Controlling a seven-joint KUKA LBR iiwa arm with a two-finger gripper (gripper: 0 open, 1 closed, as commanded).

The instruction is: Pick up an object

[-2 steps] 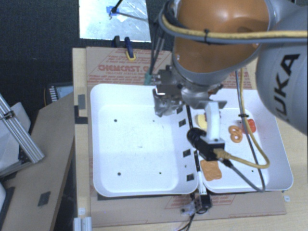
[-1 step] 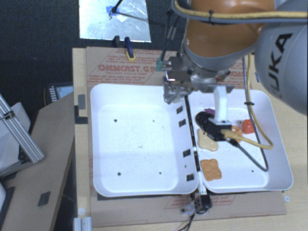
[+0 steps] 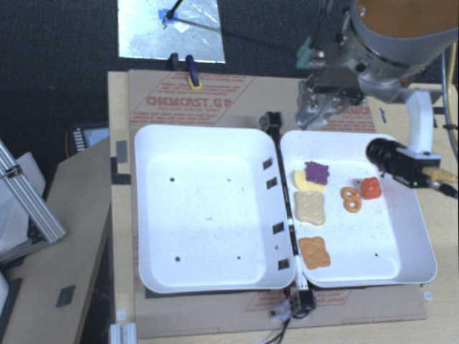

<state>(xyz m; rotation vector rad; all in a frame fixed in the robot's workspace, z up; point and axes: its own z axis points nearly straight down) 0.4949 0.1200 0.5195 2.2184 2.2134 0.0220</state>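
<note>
Objects lie in the right bin (image 3: 412,260): a purple piece (image 3: 316,171) touching a yellow piece (image 3: 306,183), a beige slab (image 3: 310,208), a brown slab (image 3: 314,252), an orange ring (image 3: 351,200) and a red piece (image 3: 370,188). The left bin (image 3: 204,206) adjoins it on the cardboard-covered surface (image 3: 215,99); dark floor lies behind. The gripper (image 3: 321,110) hangs above the right bin's far edge, holding nothing; the state of its fingers cannot be determined.

White bins (image 3: 201,138), purple piece (image 3: 316,171), red piece (image 3: 370,188), orange pretzel (image 3: 351,200), tan toast (image 3: 310,208)
</note>
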